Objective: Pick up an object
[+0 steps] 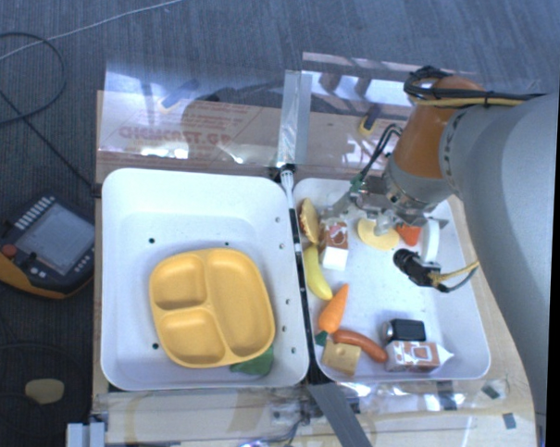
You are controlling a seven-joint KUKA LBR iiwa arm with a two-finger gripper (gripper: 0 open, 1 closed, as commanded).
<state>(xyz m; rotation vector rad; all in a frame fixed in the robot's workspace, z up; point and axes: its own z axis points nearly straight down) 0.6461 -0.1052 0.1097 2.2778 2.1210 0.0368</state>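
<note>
just left of the fingers (384,216) lies a small carton (335,234).

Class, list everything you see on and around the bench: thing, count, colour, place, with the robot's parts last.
Bins: two, white, side by side.
Divided plate: one, yellow, left bin.
Banana: one, yellow, right bin's left edge.
Carrot: one, orange, right bin.
Sausage: one, red-orange, right bin front.
Carton: one, brown and white, right bin front.
Handheld controller: one, orange and grey, floor at left.
Arm: one, grey with orange band, over right bin.
Tool: one, above right bin's back.
</note>
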